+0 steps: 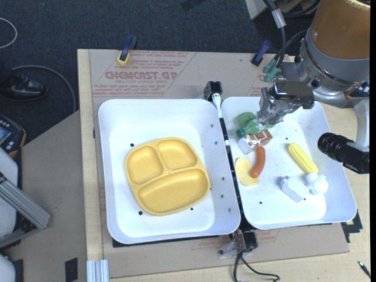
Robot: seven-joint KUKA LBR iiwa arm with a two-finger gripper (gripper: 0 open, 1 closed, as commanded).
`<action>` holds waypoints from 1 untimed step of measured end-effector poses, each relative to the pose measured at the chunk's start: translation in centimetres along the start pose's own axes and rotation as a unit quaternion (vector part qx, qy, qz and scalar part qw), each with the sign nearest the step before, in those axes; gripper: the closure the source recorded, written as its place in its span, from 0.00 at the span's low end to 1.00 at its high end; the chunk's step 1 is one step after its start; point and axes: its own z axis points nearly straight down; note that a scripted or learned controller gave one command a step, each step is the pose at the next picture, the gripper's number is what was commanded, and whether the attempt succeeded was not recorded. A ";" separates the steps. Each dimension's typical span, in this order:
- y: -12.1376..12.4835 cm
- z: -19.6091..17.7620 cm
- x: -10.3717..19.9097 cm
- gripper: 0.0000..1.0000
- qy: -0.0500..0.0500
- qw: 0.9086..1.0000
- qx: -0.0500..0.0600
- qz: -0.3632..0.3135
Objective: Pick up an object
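Note:
My gripper (pixel 265 122) is low over the upper left part of the right bin (pixel 335 213). Its tip is right beside a green toy (pixel 246 122) and just above a small white-and-brown piece (pixel 257 138); I cannot tell whether it touches either. An orange-brown sausage (pixel 258 161) lies below them, resting partly on a pale yellow disc (pixel 245 173). Toward the bin's right side lie a yellow corn cob (pixel 302 157), a white piece (pixel 318 184) and a grey block (pixel 291 188).
The left bin (pixel 111 122) holds a yellow divided plate (pixel 167 175). The ridge between the two bins (pixel 226 151) runs just left of the gripper. A yellow clamp (pixel 124 55) sits at the board's far left edge.

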 end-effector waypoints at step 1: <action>-0.2 14.1 2.0 1.00 -0.001 1.000 0.009 -0.001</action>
